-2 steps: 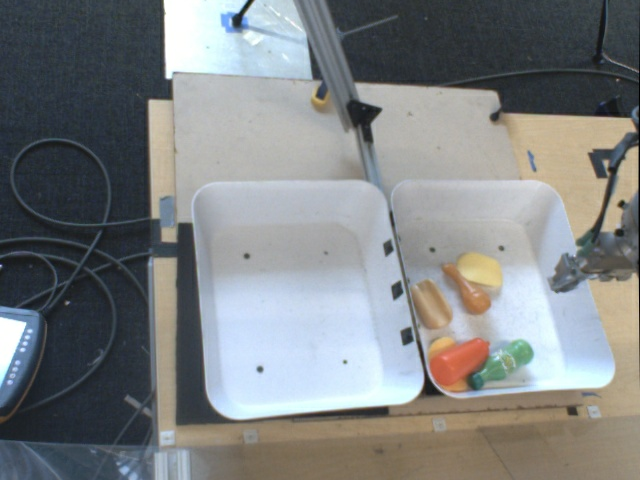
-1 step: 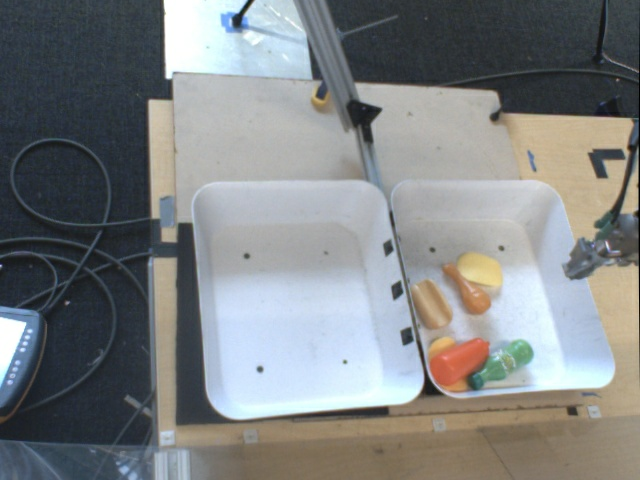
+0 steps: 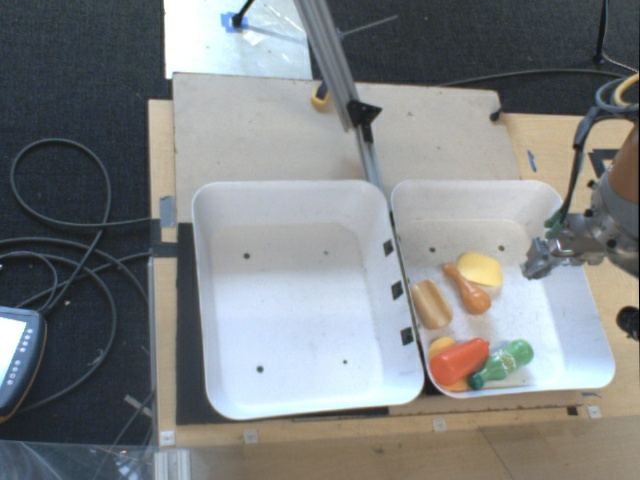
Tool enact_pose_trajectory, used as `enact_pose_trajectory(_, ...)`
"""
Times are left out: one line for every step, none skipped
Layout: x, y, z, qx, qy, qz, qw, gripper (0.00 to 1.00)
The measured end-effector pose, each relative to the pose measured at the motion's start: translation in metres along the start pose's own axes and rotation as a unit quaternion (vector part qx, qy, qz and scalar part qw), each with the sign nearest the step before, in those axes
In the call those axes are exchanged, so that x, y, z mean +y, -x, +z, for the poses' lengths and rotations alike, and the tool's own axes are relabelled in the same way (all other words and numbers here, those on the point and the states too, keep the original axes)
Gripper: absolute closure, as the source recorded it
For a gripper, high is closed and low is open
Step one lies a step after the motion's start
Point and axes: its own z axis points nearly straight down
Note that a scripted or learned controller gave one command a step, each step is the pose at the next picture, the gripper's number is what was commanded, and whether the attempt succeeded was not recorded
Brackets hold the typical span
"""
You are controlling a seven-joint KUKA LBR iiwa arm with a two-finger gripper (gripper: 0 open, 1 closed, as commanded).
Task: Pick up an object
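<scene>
Your candidates for picking all lie in the right bin [image 3: 575,298], gathered toward its near-left part. Look first at the yellow piece [image 3: 481,268], with an orange carrot-shaped toy [image 3: 468,289] touching its lower-left side and slanting down to the right. Just left of those, beside the wall the two bins share, you have a tan hot-dog bun [image 3: 432,303] lying lengthwise. Nearer the front rim sits a red pepper-like toy [image 3: 459,360] resting over a small yellow-orange piece [image 3: 441,347], and a green bottle [image 3: 502,363] lies on its side just right of the red one, cap end pointing toward the front-left.

The gripper [image 3: 540,259] hangs over the right side of that bin, to the right of the yellow piece and apart from it; nothing shows between its fingers, and you cannot tell from this angle whether they are spread or closed. The arm [image 3: 622,203] comes in from the right edge, its grey wrist tilted down and leftward toward the bin, with a cable looping above it.

The left bin [image 3: 290,298] sits touching the right one. A slanted metal pole [image 3: 330,53] rises from behind the bins.
</scene>
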Motion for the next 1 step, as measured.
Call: enact_pose_trajectory(0.0129,-0.0564,-0.0036,0.000,0.000,0.000,1.0000,1.00)
